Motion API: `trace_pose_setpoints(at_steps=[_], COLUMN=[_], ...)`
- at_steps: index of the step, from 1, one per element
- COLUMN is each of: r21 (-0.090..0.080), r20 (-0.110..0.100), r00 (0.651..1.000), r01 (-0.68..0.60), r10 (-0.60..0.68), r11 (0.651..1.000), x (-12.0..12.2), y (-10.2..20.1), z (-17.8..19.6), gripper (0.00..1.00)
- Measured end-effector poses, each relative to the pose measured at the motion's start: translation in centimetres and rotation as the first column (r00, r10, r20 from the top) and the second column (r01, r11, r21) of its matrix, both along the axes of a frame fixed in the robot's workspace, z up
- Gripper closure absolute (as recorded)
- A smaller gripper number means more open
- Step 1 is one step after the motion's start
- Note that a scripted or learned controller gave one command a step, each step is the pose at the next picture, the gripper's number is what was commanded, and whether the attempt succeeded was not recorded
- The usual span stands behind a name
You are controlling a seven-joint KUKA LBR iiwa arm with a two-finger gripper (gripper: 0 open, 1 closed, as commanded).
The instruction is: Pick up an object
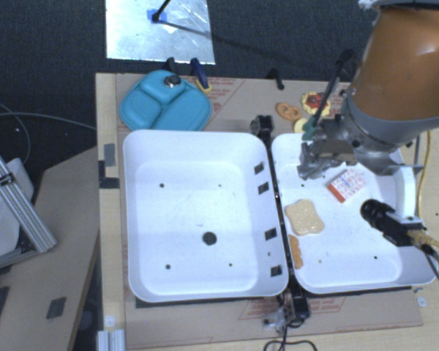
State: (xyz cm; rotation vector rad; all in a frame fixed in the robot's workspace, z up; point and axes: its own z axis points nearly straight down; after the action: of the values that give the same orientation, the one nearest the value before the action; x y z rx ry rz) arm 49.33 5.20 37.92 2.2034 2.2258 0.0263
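Tan toast-shaped slice (305, 216): flat, centre-right of frame, in right bin (366, 269) near its left wall | red-and-white packet (347, 185): flat, askew, up-right of slice, apart | orange-brown piece (295, 253): narrow, just below slice, along that wall

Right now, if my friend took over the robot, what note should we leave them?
Gripper: low over the far part of the right bin. Nothing can be seen in its grasp.
Right bin: a toast slice lies flat just in front of the gripper. A red-and-white box sits beside the gripper, and a brown snack lies against the wall next to the left bin.
Left bin: one small dark round thing.
Done: nothing lifted yet.
Left: grab one thing, probably the toast or box as they are nearest, and lift it.
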Motion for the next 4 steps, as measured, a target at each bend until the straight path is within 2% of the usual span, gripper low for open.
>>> trace_pose_setpoints(at_steps=[1, 2, 3, 4], r21=[-0.007, -0.003, -0.007, -0.004], r20=[-0.01, -0.017, -0.007, -0.02], r00=[1.0, 1.0, 1.0, 1.0], r01=[0.015, -0.001, 0.016, -0.002], r10=[-0.015, 0.001, -0.016, 0.002], r11=[1.0, 1.0, 1.0, 1.0], x=[-0.6, -0.7, -0.6, -0.7], y=[-6.5, 0.6, -7.2, 1.6], z=[3.3, 1.7, 8.8, 3.2], gripper=[1.0, 1.0, 1.0, 1.0])
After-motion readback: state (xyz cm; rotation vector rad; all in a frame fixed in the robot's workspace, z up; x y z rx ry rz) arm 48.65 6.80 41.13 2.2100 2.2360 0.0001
